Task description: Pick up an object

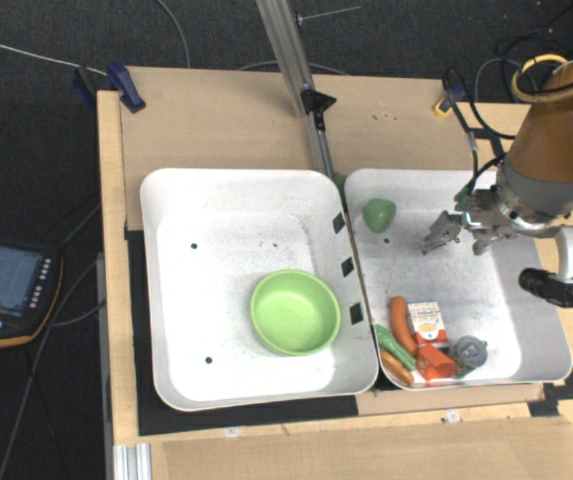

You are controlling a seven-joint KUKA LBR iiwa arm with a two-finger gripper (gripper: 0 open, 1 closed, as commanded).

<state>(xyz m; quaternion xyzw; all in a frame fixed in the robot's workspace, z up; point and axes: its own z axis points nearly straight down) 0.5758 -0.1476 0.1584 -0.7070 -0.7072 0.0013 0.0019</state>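
Dark carpet surrounds a tan wooden bench [236, 118], and we see black cables trailing across the floor beyond it. On the bench sit two shallow white bins side by side, touching along their inner edges. We take the left bin [216, 218] first, as the larger: it carries a green bowl [295, 312] standing upright near its lower right corner. The right bin [526, 318] holds everything else. From the right the grey arm with its orange band [551, 143] reaches over this bin's upper part. Its gripper [461, 236] hangs above bare white floor, the two fingers spread apart with nothing between them.

To the left of the gripper, near the bin's upper left corner, we find a small green rounded object [378, 213], well apart from the rest. Along the bin's lower edge lies a cluster: an orange carrot-like piece [401, 323], a small carton with an orange and white face [426, 321] just beside it, a red item [434, 362] below the carton, and a grey round object [468, 351] touching the red one's right side. On the floor at far left rests a handheld pendant with a screen [6, 283].
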